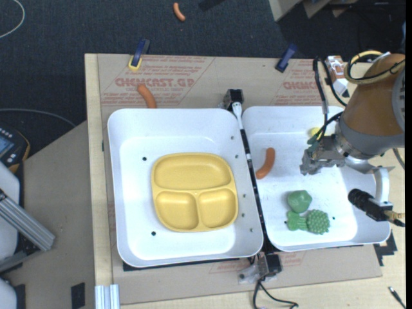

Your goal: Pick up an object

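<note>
The right bin point(335, 237) holds an orange sausage point(265, 163) near its left wall. A green pepper point(299, 201) and a green broccoli point(310, 222) lie toward its front. My gripper point(315, 160) hangs over the middle of this bin, to the right of the sausage and behind the pepper, touching neither. A small yellow thing point(313, 134) peeks out just behind the gripper, mostly hidden by it. The grey arm with its orange band point(376, 105) comes in from the right.
The left bin point(129, 140) holds a yellow divided plate point(193, 191). Another orange sausage point(147, 96) lies on the cardboard behind the left bin. Clamps point(136, 55) sit at the board's back edge. A black fitting point(368, 203) overhangs the right bin's right side.
</note>
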Robot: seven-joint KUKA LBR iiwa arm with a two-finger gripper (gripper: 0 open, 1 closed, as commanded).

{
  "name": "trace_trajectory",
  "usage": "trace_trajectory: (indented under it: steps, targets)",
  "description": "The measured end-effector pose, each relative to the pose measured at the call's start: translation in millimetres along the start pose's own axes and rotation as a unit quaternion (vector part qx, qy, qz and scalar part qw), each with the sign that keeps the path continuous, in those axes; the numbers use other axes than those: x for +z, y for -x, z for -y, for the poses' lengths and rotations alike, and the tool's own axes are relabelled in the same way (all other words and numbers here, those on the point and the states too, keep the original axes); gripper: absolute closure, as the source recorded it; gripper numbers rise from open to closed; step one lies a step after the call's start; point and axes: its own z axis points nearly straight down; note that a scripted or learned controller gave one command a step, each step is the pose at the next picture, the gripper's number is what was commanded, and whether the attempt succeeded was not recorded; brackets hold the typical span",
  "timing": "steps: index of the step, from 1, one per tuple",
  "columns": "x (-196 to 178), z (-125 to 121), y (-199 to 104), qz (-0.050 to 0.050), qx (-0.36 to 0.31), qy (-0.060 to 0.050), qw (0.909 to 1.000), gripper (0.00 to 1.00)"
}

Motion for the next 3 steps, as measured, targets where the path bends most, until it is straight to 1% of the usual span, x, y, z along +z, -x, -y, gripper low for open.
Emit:
trace_trajectory:
  steps: [1, 2, 3]
  targets:
    - [-43, 0, 0, 0.000, 0.000, 0.001, 1.0000, 1.00]
    - [-70, -1, 0, 0.000, 0.000, 0.000, 1.0000, 1.00]
    - [-59, -48, -14, 0.000, -0.001, 0.000, 1.0000, 1.00]
